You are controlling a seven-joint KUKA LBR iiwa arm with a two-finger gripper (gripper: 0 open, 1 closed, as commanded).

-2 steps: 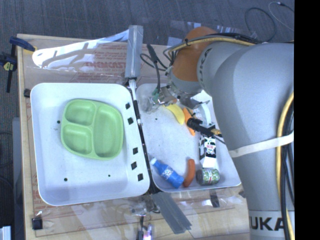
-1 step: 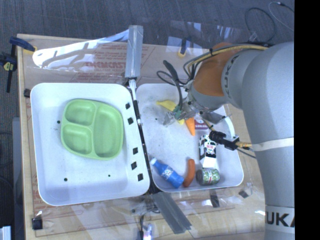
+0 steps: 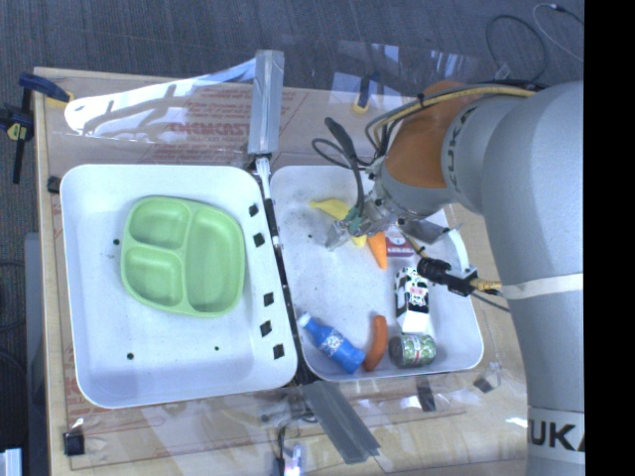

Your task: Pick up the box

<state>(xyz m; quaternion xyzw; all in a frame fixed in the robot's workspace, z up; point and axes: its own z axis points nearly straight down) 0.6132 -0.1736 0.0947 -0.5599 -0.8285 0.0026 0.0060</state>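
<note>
The gripper (image 3: 349, 228) sits low in the right bin (image 3: 298, 266), near its far side, but whether it is spread or closed cannot be told, and nothing can be seen held in it. The box, a small milk carton with cow patches (image 3: 413, 303), stands towards the near wall of the bin from the gripper, well apart from it and untouched. Right beside the gripper lie a yellow piece (image 3: 331, 208) and an orange carrot (image 3: 378, 250). Beyond the carton sit a green can (image 3: 414, 349), a sausage (image 3: 376, 340) and a blue bottle (image 3: 330, 343). By my reading the pick is not yet begun: the gripper must shift over the carton, descend, grip and lift
</note>
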